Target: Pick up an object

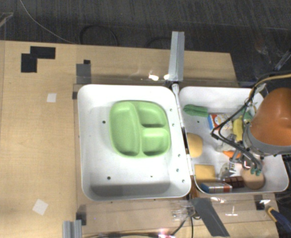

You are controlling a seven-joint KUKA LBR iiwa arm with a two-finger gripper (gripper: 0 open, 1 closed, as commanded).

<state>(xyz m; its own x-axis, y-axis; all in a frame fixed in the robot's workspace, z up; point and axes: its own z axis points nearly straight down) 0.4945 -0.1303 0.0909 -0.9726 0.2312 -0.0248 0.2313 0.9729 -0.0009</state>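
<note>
On the wooden bench (31, 148) over dark carpet sit two white bins — green tray (138, 128) left. Hand (235, 166) low in the right bin (279, 180), grip unclear, yellow block (204, 171) just beside it.

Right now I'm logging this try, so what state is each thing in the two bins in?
Green divided tray: right way up, flat in the left bin.
Green marker: lying flat, right bin's far side.
Tan block: lying flat, near side.
Brown tube: on its side, against the near wall.
Arm: reaching over the right bin.
</note>
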